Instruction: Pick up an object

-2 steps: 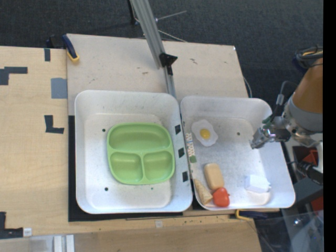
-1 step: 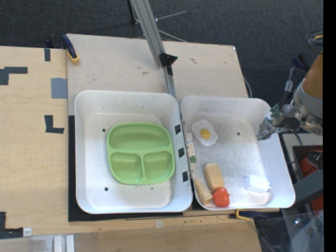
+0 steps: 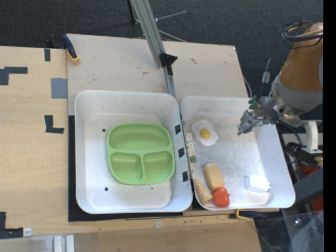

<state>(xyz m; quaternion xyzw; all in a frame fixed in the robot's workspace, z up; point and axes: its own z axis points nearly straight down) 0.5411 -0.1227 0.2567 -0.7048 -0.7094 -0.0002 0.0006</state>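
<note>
My gripper [image 3: 245, 126] hangs over right bin [image 3: 273, 146], grip state unclear; fried egg [image 3: 204, 133], bread [image 3: 213, 175], tomato [image 3: 221, 197] below-left, green tray [image 3: 140, 153] in left bin [image 3: 86, 140].

Bench and surroundings, seen from above at a slant.

Pale wood-grain bench top [image 3: 26, 140] on the left, marked with grey and dark tape patches [image 3: 59, 87]. A lighter beige board [image 3: 121, 67] lies beneath the bins, with a blue-and-yellow clamp [image 3: 70, 48] at its upper left corner. A grey metal pole [image 3: 148, 25] slants down from the top to a black bracket [image 3: 167, 60]. Dark carpeted floor [image 3: 220, 9] runs behind the bench. Lighting is even and diffuse, with no hard shadows.
</note>
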